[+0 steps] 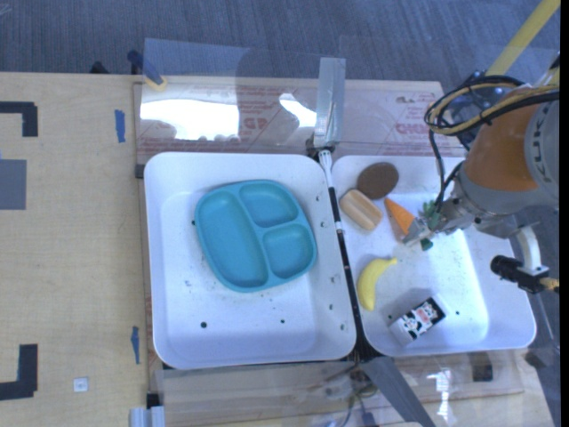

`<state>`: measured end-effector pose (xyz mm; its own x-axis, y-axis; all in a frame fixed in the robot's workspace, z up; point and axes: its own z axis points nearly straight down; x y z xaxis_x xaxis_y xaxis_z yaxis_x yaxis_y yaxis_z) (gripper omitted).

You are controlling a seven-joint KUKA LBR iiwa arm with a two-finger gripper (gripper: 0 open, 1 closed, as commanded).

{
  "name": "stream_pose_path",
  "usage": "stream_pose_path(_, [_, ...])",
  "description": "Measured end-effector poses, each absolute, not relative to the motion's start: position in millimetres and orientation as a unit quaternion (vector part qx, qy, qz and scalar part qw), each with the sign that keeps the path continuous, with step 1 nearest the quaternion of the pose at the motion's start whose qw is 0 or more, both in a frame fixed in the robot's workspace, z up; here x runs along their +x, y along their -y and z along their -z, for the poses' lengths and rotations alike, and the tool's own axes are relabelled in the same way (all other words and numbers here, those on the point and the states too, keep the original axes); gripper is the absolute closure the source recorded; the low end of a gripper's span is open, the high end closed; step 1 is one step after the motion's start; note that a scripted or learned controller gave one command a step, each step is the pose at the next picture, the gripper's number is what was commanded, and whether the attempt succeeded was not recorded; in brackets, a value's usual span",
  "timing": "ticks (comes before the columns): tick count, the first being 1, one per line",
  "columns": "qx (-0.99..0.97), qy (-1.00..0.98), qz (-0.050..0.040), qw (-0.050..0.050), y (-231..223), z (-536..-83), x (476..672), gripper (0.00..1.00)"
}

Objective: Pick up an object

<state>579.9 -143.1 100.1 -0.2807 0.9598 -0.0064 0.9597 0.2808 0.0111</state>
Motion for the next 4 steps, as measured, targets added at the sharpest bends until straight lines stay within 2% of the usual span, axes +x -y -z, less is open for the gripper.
stream_pose_path(1, [0.61, -0.793, -0.0022, 0.006, 166, -187, 563.5, 1.0])
stream_pose_path(2, [0.664, -0.748, 0.0044, -0.007, 87, -181, 633.9, 1.0])
stream_pose_path(3, [0.808, -0.59, 0.009, -0.01, 76, -180, 634.4, 1.0])
stream_pose_path(4, [0.808, -0.588, 0.0148, -0.013, 7, -208, 649.6, 1.0])
